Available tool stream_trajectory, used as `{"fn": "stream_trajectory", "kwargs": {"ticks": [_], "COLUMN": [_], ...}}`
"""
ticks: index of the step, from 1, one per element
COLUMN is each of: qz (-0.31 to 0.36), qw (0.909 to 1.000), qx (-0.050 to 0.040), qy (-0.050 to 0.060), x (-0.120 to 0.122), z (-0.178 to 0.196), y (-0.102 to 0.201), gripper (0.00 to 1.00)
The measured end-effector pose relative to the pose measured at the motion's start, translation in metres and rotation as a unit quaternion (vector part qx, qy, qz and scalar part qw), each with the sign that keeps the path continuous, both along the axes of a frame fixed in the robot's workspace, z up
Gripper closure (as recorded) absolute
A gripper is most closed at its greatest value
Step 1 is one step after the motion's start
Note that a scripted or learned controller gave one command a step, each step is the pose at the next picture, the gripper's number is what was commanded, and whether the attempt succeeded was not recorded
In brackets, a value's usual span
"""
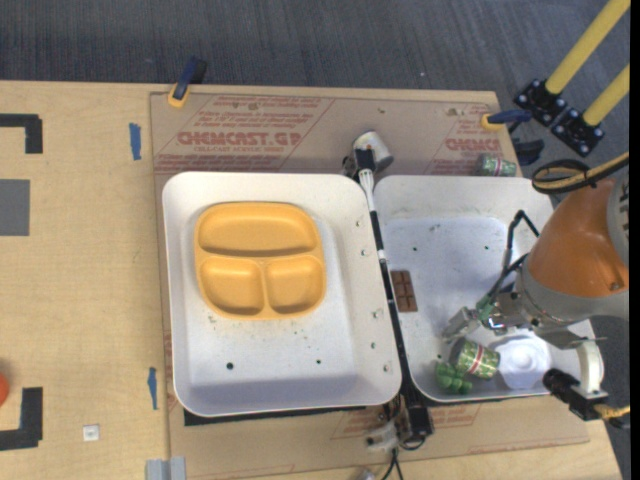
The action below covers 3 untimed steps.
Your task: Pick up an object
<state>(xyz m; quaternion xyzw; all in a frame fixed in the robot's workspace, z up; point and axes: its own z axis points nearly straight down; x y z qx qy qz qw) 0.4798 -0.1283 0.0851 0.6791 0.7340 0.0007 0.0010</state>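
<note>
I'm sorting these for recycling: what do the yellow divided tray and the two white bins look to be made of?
The yellow divided tray looks like moulded plastic, matte to slightly glossy: one even colour, rounded compartment walls. The left bin and right bin also look like thin formed plastic, smooth white with soft rounded rims, though painted metal can't be excluded.

**Bench and what rests directly on it**

Bench (80, 268): light wooden top, overlaid by a brown printed cardboard sheet (320, 128). All places below are given from the left bin.

- Left bin (190, 298): shallow, white, seated on the cardboard.
- Right bin (440, 208): shallow, white, touching the left bin's right side.
- Black squared markings (25, 133): on the bare bench, well left of the left bin.
- Grey patch (12, 208): left of it, below those markings.
- Blue tape strips (135, 140): just beyond its upper-left corner.
- Orange clamp (183, 86): on the cardboard edge above it.
</note>
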Motion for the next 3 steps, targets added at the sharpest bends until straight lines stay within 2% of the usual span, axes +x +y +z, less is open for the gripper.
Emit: {"fn": "stream_trajectory", "kwargs": {"ticks": [1,2,3], "qz": [0.061,0.061,0.003], "qw": [0.9981,0.9981,1.0000], "qx": [0.0006,0.0004,0.0004], "qy": [0.001,-0.001,0.001], "x": [0.000,0.001,0.031], "z": [0.000,0.010,0.129], "y": [0.027,0.028,0.080], "gripper": [0.00,1.00,1.00]}}
